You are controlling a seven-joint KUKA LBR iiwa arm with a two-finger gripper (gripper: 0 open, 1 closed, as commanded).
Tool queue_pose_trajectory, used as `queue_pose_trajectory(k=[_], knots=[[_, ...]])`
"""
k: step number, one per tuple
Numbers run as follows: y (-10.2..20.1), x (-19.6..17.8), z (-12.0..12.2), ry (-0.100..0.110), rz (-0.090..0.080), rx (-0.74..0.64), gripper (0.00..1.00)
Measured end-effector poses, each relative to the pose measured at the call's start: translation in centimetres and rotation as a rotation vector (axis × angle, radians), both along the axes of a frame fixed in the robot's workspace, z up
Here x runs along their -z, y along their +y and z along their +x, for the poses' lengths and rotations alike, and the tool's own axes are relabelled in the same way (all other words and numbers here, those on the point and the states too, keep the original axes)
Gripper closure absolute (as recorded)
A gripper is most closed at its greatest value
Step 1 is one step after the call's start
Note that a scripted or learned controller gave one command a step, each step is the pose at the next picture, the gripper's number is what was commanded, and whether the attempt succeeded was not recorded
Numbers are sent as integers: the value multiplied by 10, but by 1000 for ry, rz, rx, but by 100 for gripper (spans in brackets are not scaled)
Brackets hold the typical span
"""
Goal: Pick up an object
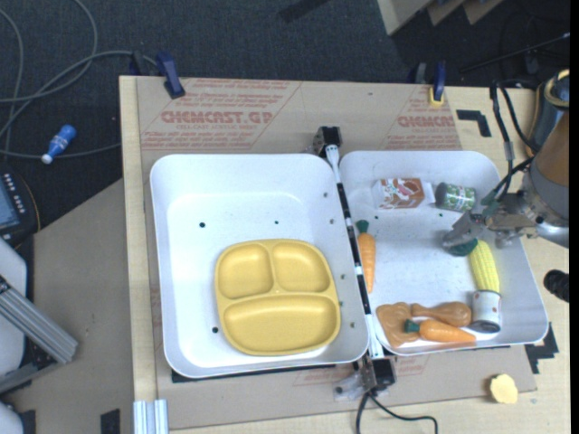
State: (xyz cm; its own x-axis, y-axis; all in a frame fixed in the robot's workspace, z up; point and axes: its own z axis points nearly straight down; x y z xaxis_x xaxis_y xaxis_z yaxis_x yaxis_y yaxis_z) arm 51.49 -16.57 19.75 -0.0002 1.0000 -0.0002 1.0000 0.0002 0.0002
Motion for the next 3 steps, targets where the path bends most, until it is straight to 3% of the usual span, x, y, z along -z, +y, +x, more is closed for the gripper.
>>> queue_pose_trajectory(k=[1, 2, 3], knots=[[6, 118, 69, -3, 0, -4, 0], [-55, 112, 121, 5, 15, 0, 0], [17, 117, 136, 43, -5, -8, 0]])
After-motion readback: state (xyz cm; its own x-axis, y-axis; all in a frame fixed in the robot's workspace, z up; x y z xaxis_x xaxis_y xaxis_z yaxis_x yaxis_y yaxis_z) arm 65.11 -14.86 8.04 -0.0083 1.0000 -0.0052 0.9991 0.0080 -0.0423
